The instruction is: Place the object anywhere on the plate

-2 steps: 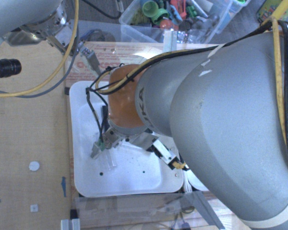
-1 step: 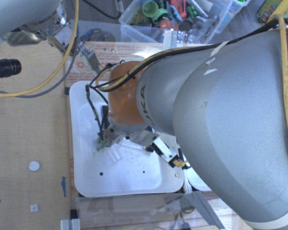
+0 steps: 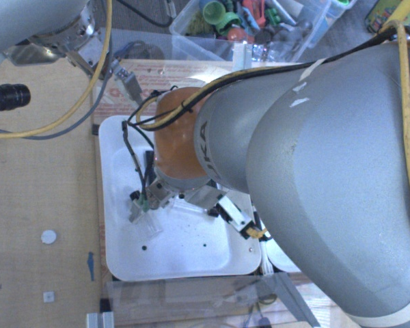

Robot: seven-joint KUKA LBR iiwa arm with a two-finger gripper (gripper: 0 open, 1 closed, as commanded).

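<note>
Camera view, from above at a slant. Grey arm [image 3: 314, 156] reaching in from the right across most of the scene, orange band [image 3: 181, 142] just over the wrist, black cables looped beside it.

Jaws down inside the left white bin [image 3: 116, 255], near its left wall and about midway along it. Cannot tell how wide the jaws stand, being small, dark and partly under the wrist.

Right at the tips, a small green piece [image 3: 143, 201] with something pale or clear just below it. Probably the task's object, though impossible to say whether gripped or merely touched.

Judged by its look: light, small, likely hard plastic, so little weight to fight but easy to flick away or let slip on the smooth bin floor. Best taken across its narrowest part, squarely and low.

Containers next. Left bin: besides the green piece, a couple of dark specks [image 3: 145, 247] on the floor toward the near edge. Past the bin's near right corner, a pale curved rim [image 3: 279, 255] peeking from under the arm. Possibly the plate, mostly hidden.

At the bench's far edge, a clear tub [image 3: 191, 39] heaped with coloured toys, green and red among them.

On the bare bench left of the bin, a small white disc [image 3: 48, 236].
</note>
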